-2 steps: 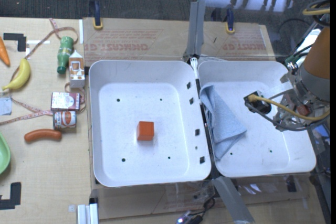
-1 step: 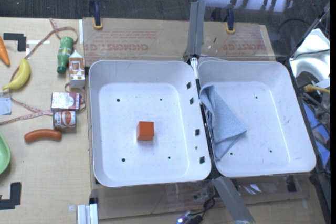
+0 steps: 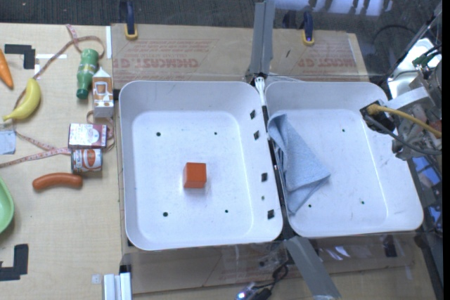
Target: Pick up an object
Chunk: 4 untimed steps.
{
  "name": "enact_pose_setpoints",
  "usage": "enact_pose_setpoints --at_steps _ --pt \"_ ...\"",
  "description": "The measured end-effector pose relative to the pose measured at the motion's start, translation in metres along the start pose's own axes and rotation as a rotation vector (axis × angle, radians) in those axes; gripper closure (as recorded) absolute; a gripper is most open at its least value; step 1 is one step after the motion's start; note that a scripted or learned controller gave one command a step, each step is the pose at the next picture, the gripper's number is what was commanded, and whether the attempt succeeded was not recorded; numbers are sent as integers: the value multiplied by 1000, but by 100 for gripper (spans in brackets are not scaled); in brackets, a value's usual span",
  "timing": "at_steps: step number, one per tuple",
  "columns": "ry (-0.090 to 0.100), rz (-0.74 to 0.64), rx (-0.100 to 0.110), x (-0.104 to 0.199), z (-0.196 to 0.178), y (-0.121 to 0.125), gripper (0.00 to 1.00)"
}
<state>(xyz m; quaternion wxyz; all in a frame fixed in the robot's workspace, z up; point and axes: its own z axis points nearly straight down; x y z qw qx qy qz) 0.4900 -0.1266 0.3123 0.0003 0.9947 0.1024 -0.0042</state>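
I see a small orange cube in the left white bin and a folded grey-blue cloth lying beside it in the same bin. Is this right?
Not quite. The small orange cube is in the left white bin, but the folded grey-blue cloth lies in the right white bin, against its left wall. The camera view shows this.

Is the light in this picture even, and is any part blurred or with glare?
In the camera view the light is soft and even: the orange block casts only a faint shadow in the left bin, the grey cloth shows mild fold shading, and blur with bright washed-out patches sits at the right edge.
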Motion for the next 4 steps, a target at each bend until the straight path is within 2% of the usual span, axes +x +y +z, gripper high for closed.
enact_pose_setpoints --at_steps 1,2,3,4 --pt "-1 1 0 -1 2 -52 100" --pt "1 -301 -1 -16 -17 18 100" --pt "-1 -112 0 -4 33 -38 100" --pt "0 -111 0 -4 32 -38 0"
